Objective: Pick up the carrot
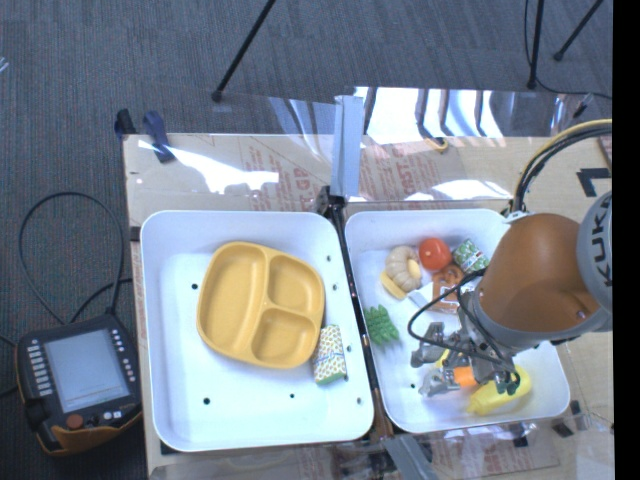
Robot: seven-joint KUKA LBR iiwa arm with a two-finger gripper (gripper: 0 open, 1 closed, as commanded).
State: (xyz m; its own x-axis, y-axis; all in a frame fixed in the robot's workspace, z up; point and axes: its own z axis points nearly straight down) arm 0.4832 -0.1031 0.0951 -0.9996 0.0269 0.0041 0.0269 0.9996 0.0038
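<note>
The yellow piece (497, 396) near the right bin's (400, 420) front edge lies just beside the gripper (452, 373), which hangs low over that bin's front half. An orange bit at its tip, probably the carrot (461, 376), sits right under the fingers, though whether they are clenched on it I cannot tell (the wrist hides them). The divided yellow plate (262, 305) waits in the left bin (165, 368), likely kept apart from the clutter.

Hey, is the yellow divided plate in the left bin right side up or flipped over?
Right side up. The yellow plate lies in the left bin with its three compartments facing up, and a small patterned packet sits beside its lower right edge.
</note>
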